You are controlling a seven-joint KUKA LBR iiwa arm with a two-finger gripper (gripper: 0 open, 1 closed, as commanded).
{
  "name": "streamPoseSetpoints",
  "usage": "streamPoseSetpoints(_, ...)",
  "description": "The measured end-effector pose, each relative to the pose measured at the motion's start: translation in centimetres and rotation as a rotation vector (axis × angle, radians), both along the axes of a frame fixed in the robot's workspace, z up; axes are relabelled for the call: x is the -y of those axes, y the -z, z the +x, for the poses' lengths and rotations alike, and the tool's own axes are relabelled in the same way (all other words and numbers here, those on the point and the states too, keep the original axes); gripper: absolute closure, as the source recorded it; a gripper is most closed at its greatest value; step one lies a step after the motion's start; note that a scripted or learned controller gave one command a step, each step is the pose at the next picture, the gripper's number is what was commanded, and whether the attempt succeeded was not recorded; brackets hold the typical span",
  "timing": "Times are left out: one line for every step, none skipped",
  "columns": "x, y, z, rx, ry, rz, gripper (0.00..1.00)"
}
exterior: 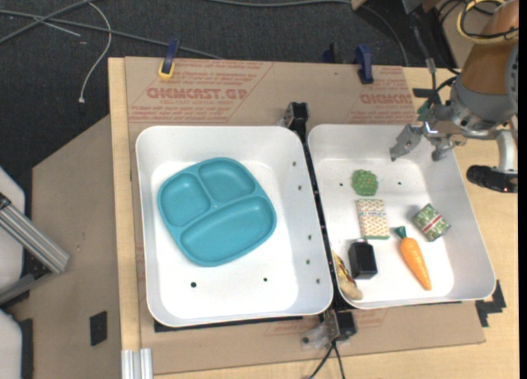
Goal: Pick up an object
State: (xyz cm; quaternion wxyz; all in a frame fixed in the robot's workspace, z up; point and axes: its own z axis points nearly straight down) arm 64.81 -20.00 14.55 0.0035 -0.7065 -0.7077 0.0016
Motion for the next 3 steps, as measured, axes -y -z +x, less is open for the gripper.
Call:
streamPoseSetpoints(0.8, 5.6, -0.7, 0.000, 0.002, -0.001, 0.00)
streamPoseSetpoints(0.7, 6.0, -0.6, 0.005, 0.001, -0.002, 0.00)
streamPoseSetpoints(0.7, 4.8, -0.5, 0.009, 0.000, -0.003, 1.00)
